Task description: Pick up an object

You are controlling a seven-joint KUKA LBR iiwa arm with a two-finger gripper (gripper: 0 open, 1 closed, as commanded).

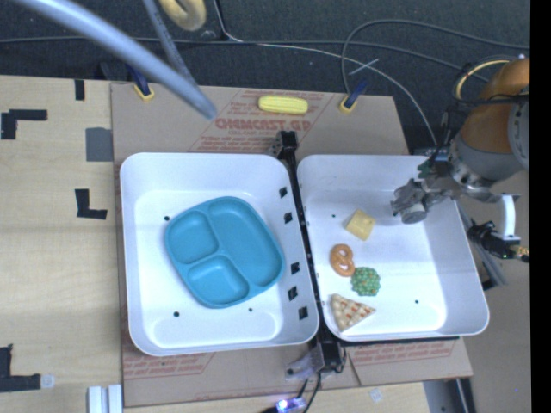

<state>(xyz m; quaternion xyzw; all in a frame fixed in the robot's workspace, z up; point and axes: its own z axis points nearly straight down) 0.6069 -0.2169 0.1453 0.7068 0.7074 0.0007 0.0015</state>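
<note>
Over the right bin's upper right part [448,312], the claw [411,205] hangs at the end of the grey arm [486,144], which reaches in from the right. Claw state: cannot tell. It reads as a dark grey lump with no clear gap, and nothing is seen between its tips, so no hold is recorded. Whether it touches the bin floor cannot be judged from this slant.

Step in hand, as a judgement: approach, before any grasp. Task not yet done; all candidate objects lie loose on the bin floor.

Nearest object: yellow block [361,224], just to the claw's left and slightly lower in the view, apart from it. Farther out, toward the bin's lower left: pretzel [342,259], then green broccoli piece [366,280] just beside it, then pizza slice [349,311] near the front wall.

Next move, as a judgement: shift left over the yellow block, line the claw up across it, descend, close. The block is small and sits in the open, so there is room on both sides.

Left bin [138,256]: blue divided plate [224,249], well apart from the claw. Beyond the bins, on the cardboard over the tabletop [52,231]: a yellow corn cob [282,104].
</note>
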